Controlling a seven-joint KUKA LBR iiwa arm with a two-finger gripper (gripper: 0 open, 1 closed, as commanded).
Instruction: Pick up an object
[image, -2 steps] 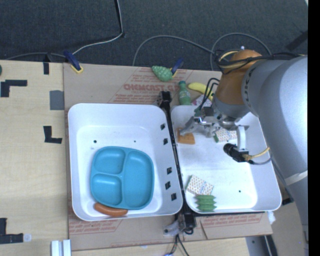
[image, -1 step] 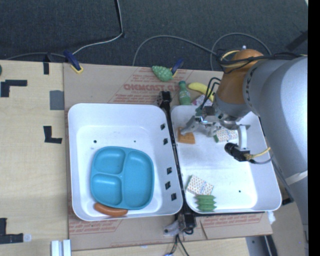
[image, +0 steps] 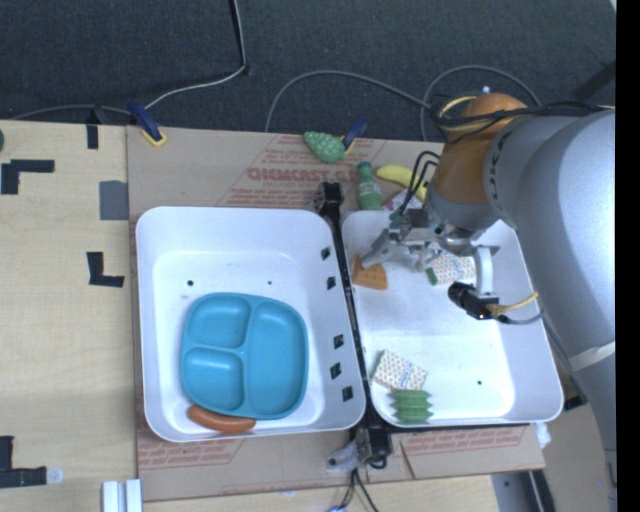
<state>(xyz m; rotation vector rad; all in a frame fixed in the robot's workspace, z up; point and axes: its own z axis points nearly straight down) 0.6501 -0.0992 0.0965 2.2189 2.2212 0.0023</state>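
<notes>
- Two shallow white bins sit side by side on a cardboard sheet at frame centre. Left bin (image: 160, 300); right bin (image: 500, 370).
- The arm (image: 560, 220) enters from the right of the frame, a large grey body with an orange band (image: 462, 165) above the wrist.
- The gripper (image: 385, 255) is low in the upper left part of the right bin, close to the divider between the bins.
- The fingers look slightly parted with the tips angled down and left. Nothing visibly sits between them, though how wide they stand is hard to read from this angle.
- An orange wedge (image: 371, 276) lies on the bin floor just below and beside the fingertips. I cannot tell whether they touch.
- A patterned white piece (image: 452, 268) lies under the wrist, partly hidden.
- A checkered packet (image: 399, 371) lies in the lower middle of the right bin, with a green ridged item (image: 411, 404) just below it, near the front wall.
- A blue divided plate (image: 244, 353) lies in the left bin, with an orange sausage shape (image: 220, 420) against its lower edge.
- Behind the bins, at upper centre, are a green bumpy item (image: 324, 146), a green bottle (image: 368, 186) and a yellow item (image: 398, 176).
- A black cable with a yellow lead (image: 490, 305) hangs off the wrist over the right bin.
</notes>
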